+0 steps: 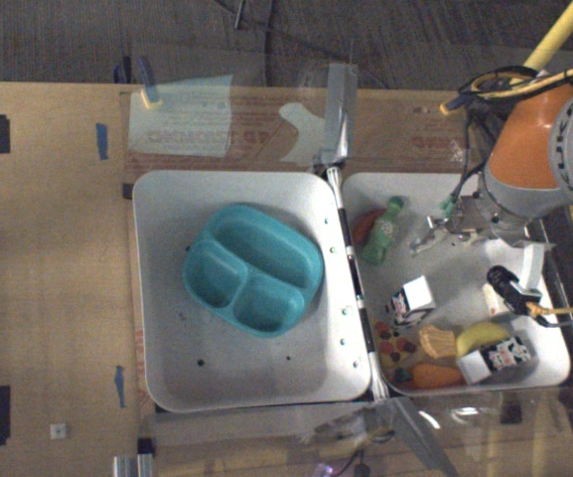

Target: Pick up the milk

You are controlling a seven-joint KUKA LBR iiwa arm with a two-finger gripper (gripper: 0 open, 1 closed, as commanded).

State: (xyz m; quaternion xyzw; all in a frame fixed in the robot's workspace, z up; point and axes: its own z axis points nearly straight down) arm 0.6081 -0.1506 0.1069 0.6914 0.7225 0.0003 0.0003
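Two white bins sit side by side on a tan bench. The left bin holds a teal plate with three sections, lying near the middle of that bin. The plate is tilted a little in the picture, and nothing lies in its sections.

The right bin holds a crowd of small toy foods. A small milk carton with black cow spots lies near the middle of this bin, closer to its left wall. A second carton with cow spots rests by the bin's front right corner, just beside a yellow banana. An orange carrot lies along the front wall, and some tiny red and yellow bits (too small to name) sit near the front left corner. A green bottle leans by the top left corner of the bin, touching a red thing next to it.

The grey arm with its orange band comes in from the right and hangs over the top right part of the right bin. Its gripper points left, well apart from both cartons. How wide the claw stands cannot be told from this view, and nothing can be seen in it.
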